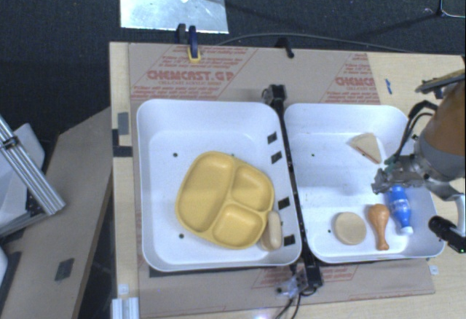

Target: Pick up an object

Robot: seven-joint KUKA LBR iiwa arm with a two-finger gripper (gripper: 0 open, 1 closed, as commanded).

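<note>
Blue and white, the small bottle (399, 208) lies in the right bin (328, 157) near its right wall, its long axis running nearly up-down in the camera view with a slight lean, its white end toward the near rim. The gripper (393, 180) sits right at the bottle's far end, at the tip of the grey arm (444, 143) reaching in from the right; whether it is spread or pinching the bottle cannot be told.

Just left of the bottle lies a brown drumstick (379, 223), roughly parallel to it, thick end away from the near rim. Left of that rests a round tan disc (350, 228). A pale wedge (366, 146) lies further back in the same bin.

The left bin (167, 128) holds a yellow divided tray (222, 199), with a beige oblong piece (273, 230) touching its near right edge. Both bins stand on the cardboard-covered surface (218, 70).
</note>
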